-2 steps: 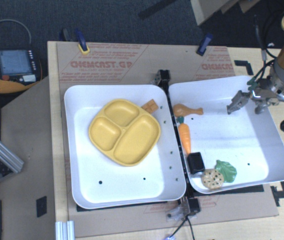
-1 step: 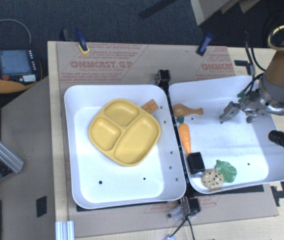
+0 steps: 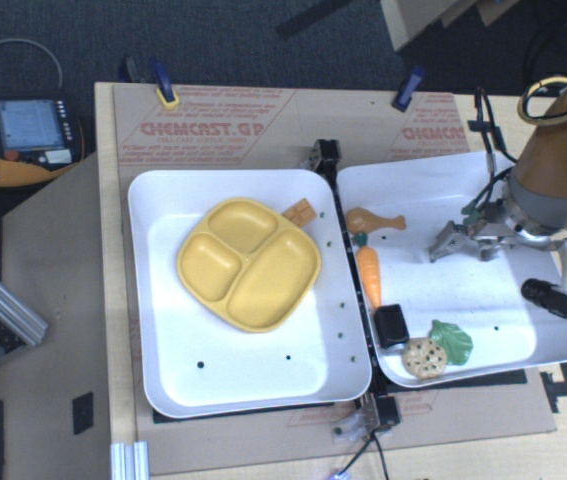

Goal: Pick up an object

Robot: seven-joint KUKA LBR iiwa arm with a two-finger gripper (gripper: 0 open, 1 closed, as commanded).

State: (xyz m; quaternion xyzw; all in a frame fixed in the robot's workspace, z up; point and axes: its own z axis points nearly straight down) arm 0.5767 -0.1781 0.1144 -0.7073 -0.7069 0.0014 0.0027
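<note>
Apparently my gripper (image 3: 447, 244) hangs with fingers spread, holding nothing, over bare right bin (image 3: 523, 313); closing now risks missing the carrot (image 3: 368, 276).

two bins (image 3: 163, 368) – one plate (image 3: 248, 263), one carrot (image 3: 368, 276)

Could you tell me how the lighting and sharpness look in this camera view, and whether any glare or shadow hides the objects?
In the camera view, lighting is even and bright; the right bin looks slightly washed out near the gripper, though no object is hidden. The yellow divided plate and carrot are fairly sharp with soft, short shadows. The cookie and green leaf are a little soft, fine detail lost.
</note>
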